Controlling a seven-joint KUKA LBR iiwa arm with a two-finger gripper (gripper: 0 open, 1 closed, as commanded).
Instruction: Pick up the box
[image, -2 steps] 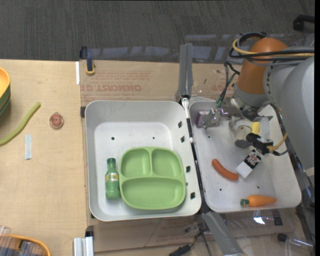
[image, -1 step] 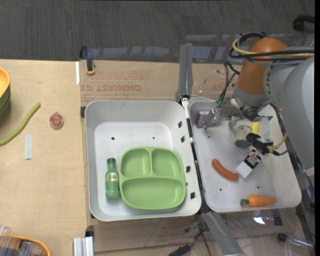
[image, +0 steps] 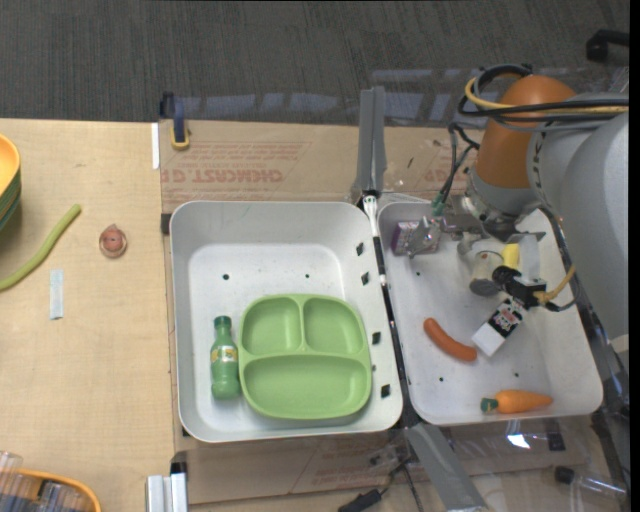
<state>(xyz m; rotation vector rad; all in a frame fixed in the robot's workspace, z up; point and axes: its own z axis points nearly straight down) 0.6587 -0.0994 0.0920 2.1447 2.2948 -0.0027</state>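
A small purple box (image: 404, 236) lies at the back left corner of the right bin (image: 560, 370). My gripper (image: 428, 238) reaches in from the right and its tip is right against the box's right side. The arm's orange band (image: 520, 130) sits above it at the back. A second small box (image: 498, 327), white with a black end, lies tilted near the middle of the right bin, below the wrist.
In the right bin an orange-red sausage (image: 450, 340) lies left of the white box and a carrot (image: 518, 402) near the front wall. The left bin (image: 190, 300) holds a green divided plate (image: 303, 357) and a green bottle (image: 224, 357). Cables hang off the wrist.
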